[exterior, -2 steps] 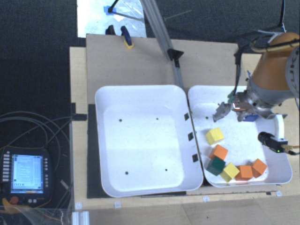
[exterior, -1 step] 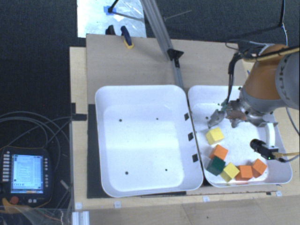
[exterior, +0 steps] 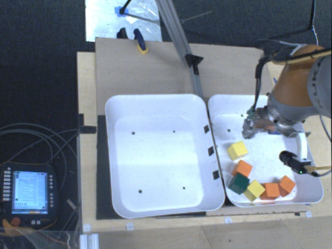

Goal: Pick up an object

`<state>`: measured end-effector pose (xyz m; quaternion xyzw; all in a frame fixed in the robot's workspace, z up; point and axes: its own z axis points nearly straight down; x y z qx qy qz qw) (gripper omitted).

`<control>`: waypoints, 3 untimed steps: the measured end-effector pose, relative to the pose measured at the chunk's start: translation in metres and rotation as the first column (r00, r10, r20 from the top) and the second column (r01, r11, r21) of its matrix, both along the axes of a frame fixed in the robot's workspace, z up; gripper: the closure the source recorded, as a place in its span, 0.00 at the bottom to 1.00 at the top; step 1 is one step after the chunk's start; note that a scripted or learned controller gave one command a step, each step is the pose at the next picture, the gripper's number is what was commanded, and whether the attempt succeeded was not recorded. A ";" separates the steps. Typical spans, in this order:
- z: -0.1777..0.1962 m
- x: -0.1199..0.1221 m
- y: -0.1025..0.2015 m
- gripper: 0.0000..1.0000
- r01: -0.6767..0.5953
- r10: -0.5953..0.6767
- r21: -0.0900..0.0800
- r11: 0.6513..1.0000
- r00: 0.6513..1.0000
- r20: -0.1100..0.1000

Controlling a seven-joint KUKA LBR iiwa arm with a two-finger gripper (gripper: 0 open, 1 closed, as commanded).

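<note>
Above right bin [exterior: 311,193] — gripper [exterior: 250,128], perhaps empty

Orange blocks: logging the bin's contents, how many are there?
3, all in the right bin: one mid-bin below a yellow block, two at the near edge. The arm may hide others.

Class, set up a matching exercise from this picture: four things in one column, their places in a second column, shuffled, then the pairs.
1. green block
2. tool
3. handheld screen
4. yellow-handled clamp

A. bench's far edge
B. floor, left of bench
C. above right bin's far part
D. right bin's near left corner

Pairs: 1-D, 2-C, 3-B, 4-A
</note>
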<state>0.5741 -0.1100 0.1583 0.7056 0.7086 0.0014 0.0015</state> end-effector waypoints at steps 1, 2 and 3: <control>0.062 -0.004 -0.004 1.00 0.000 0.000 -0.002 1.000 1.000 0.004; 0.083 -0.003 -0.004 1.00 0.000 0.000 0.000 1.000 1.000 0.000; 0.077 0.005 0.054 1.00 -0.007 0.007 0.002 1.000 1.000 -0.002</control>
